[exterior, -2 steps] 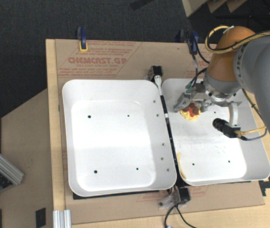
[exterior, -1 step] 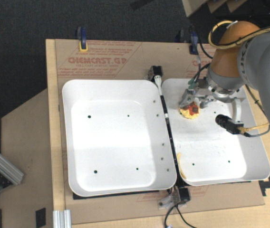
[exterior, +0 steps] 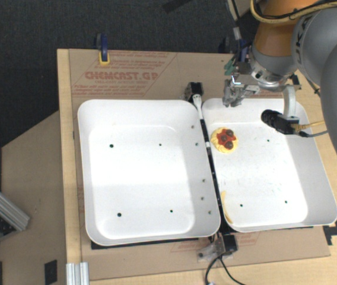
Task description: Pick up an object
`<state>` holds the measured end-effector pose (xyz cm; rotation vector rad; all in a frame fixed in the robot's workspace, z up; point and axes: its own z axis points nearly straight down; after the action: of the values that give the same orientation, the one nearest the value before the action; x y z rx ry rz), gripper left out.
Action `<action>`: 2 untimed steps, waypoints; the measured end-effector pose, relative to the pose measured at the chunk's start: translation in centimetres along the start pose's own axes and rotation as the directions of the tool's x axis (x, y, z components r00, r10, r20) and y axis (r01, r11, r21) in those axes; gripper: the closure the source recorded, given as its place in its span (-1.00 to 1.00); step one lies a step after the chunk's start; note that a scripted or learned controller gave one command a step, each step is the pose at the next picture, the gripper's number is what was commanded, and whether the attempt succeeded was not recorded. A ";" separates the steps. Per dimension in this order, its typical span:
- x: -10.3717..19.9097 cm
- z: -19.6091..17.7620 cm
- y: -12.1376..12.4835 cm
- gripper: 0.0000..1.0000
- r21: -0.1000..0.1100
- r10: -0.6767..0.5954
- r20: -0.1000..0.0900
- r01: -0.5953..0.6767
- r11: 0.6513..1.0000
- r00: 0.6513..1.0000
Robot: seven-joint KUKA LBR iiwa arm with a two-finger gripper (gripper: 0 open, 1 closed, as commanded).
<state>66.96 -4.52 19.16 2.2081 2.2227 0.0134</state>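
Note:
A small yellow object with red and dark spots [exterior: 224, 140] lies in the right bin [exterior: 275, 206], near its back left part. My gripper [exterior: 235, 95] hangs over the back left corner of that bin, a little behind the yellow object and apart from it. Nothing shows in the gripper. A thin pale yellow strip [exterior: 224, 206] lies against the right bin's left wall toward the front.
The left bin [exterior: 91, 159] sits beside the right one, with a black divider [exterior: 207, 153] between them. A black part with a cable [exterior: 277, 120] hangs from the arm over the back of the right bin. A blue clamp [exterior: 102, 46] holds the board's back edge.

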 end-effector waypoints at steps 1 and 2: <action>3.1 -7.9 0.0 1.00 0.001 0.002 0.000 -0.002 1.000 1.000; 9.1 -5.4 -0.2 1.00 0.015 0.002 -0.001 -0.002 1.000 1.000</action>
<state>66.61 4.57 24.59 2.2186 2.2282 -0.0023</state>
